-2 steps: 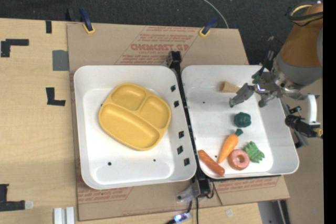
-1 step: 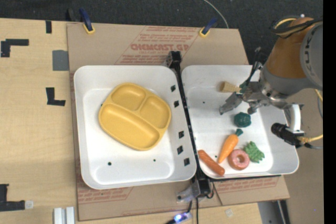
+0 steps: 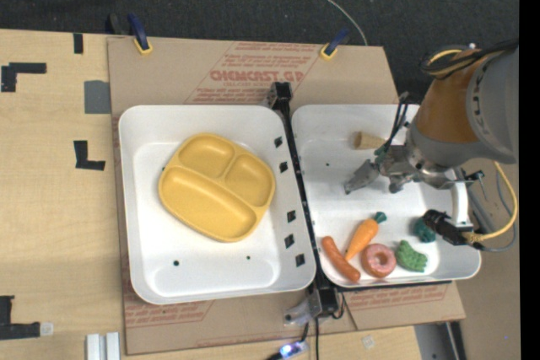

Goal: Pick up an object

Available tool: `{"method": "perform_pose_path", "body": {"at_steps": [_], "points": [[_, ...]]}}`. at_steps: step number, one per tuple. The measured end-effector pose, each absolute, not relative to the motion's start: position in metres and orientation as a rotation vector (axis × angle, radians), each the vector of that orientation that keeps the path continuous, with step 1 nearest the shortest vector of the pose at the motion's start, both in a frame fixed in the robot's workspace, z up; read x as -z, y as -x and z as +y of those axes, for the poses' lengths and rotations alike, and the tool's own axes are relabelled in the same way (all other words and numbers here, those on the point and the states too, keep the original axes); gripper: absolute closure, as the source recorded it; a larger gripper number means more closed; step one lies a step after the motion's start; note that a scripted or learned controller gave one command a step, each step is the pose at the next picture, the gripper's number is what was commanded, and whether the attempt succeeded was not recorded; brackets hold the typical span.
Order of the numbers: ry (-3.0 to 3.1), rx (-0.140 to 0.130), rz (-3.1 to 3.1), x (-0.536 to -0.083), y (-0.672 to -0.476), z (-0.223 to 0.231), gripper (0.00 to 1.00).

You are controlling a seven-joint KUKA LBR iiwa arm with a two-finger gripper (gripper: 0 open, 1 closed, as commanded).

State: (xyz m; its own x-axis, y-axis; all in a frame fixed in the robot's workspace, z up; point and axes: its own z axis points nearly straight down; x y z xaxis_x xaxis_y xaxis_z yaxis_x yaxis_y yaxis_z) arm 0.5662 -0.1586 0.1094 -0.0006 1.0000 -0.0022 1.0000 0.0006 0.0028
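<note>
From my remote seat I see the grey arm with its orange band (image 3: 447, 110) reaching in from the right over the right-hand shallow white bin (image 3: 329, 139), its two-finger gripper (image 3: 364, 179) low above the bin's bare middle floor. I cannot tell how the pincer is set from this slant, and I see nothing caught in it. The things to pick lie elsewhere in that bin: a small tan wedge-shaped piece (image 3: 368, 140) sits near the far wall, just beyond the gripper, while along the near wall lie a long orange-red sausage-shaped toy (image 3: 339, 259), an orange toy carrot with a green top (image 3: 363, 237), a pink ring-shaped toy doughnut (image 3: 379, 260) and a green broccoli-like toy (image 3: 413, 256), close together in a row. The carrot leans over the sausage and touches the doughnut. In the left-hand shallow white bin (image 3: 139, 181) a yellow plastic divided plate with three compartments (image 3: 217, 185) lies flat.
</note>
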Motion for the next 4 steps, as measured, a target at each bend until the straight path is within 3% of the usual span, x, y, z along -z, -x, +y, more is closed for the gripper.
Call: {"method": "perform_pose_path", "body": {"at_steps": [1, 3, 4], "points": [[-2.221, 0.003, 2.224, -0.116, -0.565, -0.157, 1.0], [-2.216, -0.004, 2.222, -0.223, -0.572, -0.155, 1.0], [-2.218, -0.002, 2.223, -0.247, -0.573, -0.154, 1.0]]}}
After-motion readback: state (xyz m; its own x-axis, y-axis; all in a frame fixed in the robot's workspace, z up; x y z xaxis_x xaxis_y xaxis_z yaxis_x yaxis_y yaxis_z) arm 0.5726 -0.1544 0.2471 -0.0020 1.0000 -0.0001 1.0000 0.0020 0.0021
